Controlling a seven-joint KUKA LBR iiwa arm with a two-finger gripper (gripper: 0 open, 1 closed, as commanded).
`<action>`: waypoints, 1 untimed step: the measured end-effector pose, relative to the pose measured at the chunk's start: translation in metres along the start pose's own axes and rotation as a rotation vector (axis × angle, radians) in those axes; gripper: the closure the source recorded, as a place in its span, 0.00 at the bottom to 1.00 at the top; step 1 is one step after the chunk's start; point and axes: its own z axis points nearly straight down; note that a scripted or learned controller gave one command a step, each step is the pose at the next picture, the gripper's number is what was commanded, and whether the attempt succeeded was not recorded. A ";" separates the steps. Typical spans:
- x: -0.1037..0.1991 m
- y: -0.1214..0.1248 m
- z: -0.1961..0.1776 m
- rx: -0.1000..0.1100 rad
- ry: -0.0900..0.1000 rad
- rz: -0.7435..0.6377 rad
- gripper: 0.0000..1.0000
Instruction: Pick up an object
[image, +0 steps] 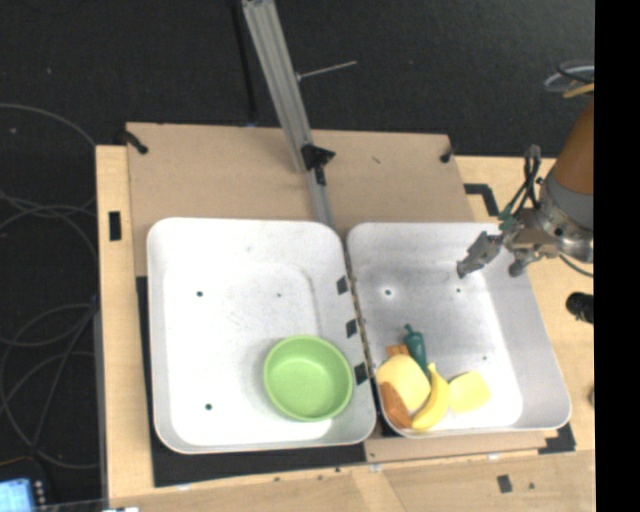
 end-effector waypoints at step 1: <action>0.000 0.000 0.000 0.000 0.000 0.000 0.00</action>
